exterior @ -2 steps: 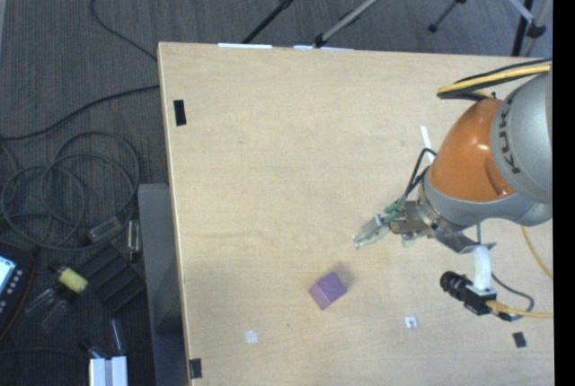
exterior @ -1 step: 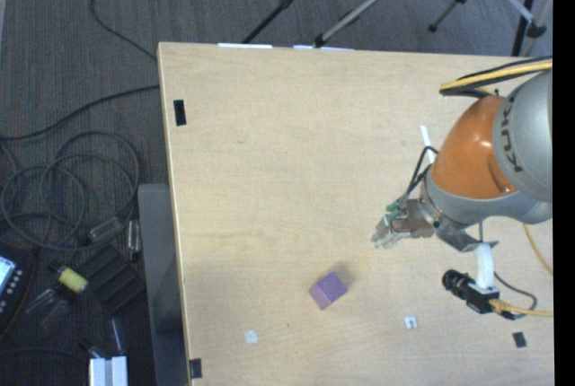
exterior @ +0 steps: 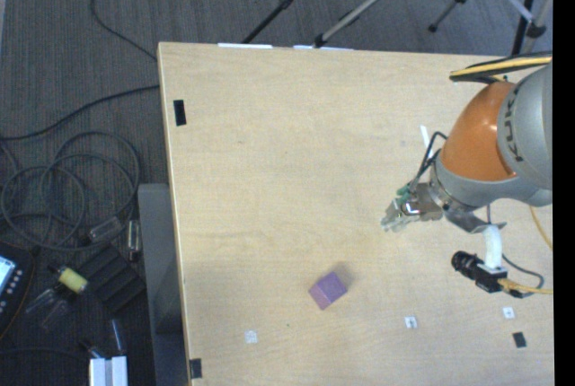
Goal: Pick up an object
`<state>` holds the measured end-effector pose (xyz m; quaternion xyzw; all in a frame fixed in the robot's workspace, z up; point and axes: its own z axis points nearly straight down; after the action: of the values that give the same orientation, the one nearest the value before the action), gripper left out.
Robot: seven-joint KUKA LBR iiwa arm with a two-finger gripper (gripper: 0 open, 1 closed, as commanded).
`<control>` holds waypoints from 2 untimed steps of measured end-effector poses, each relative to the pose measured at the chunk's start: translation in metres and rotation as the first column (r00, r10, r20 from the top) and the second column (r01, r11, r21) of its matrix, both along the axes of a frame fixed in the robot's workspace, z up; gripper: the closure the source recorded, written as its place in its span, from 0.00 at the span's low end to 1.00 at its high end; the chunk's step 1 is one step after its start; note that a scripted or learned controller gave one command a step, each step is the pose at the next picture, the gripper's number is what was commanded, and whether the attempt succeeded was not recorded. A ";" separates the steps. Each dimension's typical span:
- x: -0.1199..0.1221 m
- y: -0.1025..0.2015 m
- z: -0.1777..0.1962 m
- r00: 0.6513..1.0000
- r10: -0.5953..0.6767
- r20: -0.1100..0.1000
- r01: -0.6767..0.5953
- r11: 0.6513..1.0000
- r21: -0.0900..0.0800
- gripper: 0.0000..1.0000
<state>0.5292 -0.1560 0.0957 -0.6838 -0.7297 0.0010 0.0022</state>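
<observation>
Nothing picked up yet: the purple cube [exterior: 327, 290] sits untouched on the surface [exterior: 269, 160], off at about 7 o'clock from the hand [exterior: 398, 213], and I can't tell whether that's open or closed.

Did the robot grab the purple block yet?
Not yet. The purple block lies on the wooden bench top, untouched. The gripper hangs to the block's upper right, apart from it, with nothing seen between its fingers. Left to do: move over the block, go down, close on it and lift.
</observation>
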 end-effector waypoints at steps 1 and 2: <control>0.000 0.000 0.000 1.000 0.000 0.000 0.000 1.000 0.000 0.00; -0.047 0.055 0.000 1.000 0.020 -0.002 -0.020 1.000 0.001 0.00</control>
<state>0.4823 -0.1005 0.0954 -0.6765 -0.7365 0.0013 0.0032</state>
